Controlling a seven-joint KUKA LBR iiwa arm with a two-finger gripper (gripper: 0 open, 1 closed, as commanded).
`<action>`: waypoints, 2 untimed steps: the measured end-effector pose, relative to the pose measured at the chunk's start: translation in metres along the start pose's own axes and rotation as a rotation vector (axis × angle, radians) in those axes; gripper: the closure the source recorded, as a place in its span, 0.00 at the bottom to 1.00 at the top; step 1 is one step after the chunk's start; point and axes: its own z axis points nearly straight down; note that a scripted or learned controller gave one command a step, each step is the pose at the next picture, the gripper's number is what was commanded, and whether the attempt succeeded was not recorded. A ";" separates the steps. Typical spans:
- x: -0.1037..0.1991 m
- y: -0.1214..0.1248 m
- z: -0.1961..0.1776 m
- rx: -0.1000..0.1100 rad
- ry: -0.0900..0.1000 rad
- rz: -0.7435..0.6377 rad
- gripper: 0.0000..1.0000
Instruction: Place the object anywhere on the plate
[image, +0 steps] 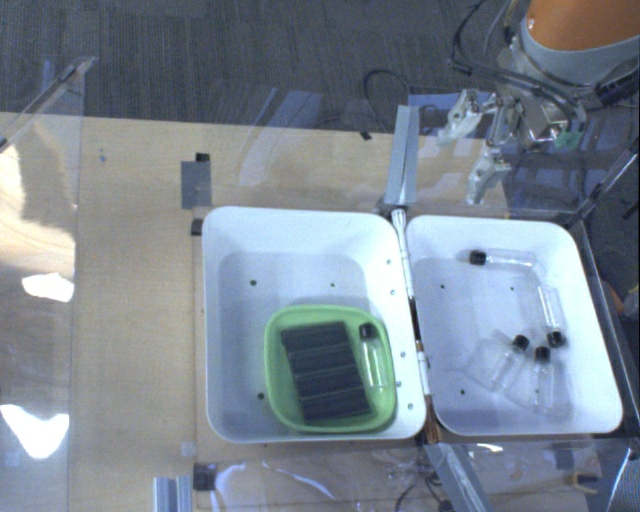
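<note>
Green plate (280, 345) carries a clear vial (373, 352) along its right side; tool (478, 150) hangs released above the desk (120, 300).

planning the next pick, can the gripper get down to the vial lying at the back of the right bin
Probably yes. The gripper hangs above the bench just behind the right bin, and the vial lies alone near the back wall with nothing over it; that wall's closeness may crowd the descent.
</note>
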 end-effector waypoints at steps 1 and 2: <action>-0.016 0.073 0.066 -0.003 0.004 -0.093 0.00; -0.027 0.143 0.066 -0.004 0.001 -0.228 0.00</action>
